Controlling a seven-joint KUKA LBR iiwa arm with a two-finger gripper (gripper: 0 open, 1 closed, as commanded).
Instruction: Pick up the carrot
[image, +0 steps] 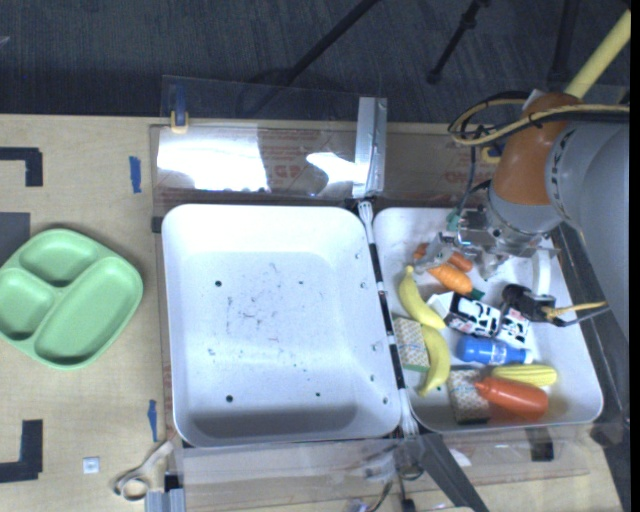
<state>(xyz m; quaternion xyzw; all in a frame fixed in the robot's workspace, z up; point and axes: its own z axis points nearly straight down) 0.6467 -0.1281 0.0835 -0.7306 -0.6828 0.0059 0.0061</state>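
Observation:
The carrot (453, 272) is a short orange piece lying at the back left of the right bin (585, 385), just behind the top end of a banana. My gripper (470, 252) hangs off the grey arm with the orange band and sits directly over the carrot, low in the bin. Its body covers the carrot's far end. A small orange bit (422, 250) shows just left of the gripper.
Crowded into the right bin are a banana (425, 330), a black-and-white box (487, 318), a blue bottle (492, 352), a yellow item (526, 376) and an orange-red item (512, 397). The left bin (270, 320) adjoins it. A green divided plate (65, 297) lies far left.

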